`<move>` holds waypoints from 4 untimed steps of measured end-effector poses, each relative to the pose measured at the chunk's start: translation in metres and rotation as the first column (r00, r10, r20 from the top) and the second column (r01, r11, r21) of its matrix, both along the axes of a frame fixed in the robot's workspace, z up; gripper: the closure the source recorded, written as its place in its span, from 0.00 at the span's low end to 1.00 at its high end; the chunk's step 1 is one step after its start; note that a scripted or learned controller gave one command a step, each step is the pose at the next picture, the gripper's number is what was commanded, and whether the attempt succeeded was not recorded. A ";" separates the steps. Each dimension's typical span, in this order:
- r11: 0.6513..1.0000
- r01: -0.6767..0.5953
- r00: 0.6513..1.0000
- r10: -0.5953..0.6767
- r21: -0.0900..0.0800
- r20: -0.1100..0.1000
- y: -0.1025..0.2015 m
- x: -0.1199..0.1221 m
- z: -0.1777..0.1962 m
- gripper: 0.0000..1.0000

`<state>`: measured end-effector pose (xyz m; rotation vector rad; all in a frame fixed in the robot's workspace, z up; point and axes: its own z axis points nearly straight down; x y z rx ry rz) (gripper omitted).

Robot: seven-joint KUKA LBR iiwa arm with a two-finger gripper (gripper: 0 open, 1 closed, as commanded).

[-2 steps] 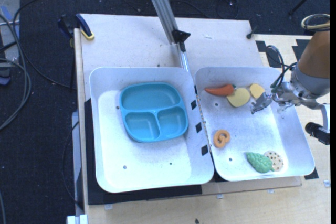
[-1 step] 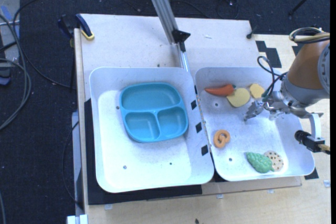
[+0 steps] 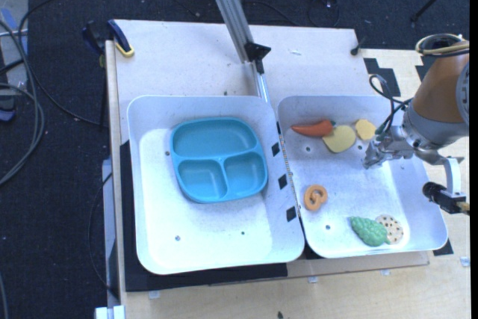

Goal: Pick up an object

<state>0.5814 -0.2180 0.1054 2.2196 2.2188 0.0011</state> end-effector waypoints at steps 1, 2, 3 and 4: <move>1.000 -0.002 1.000 0.002 -0.001 0.002 -0.002 0.001 0.063 1.00; 1.000 -0.003 1.000 0.003 -0.001 0.003 -0.001 0.003 0.106 1.00; 1.000 -0.003 1.000 0.003 -0.001 0.002 0.000 0.003 0.169 1.00; 1.000 -0.005 1.000 0.005 0.002 -0.004 0.052 0.001 0.153 1.00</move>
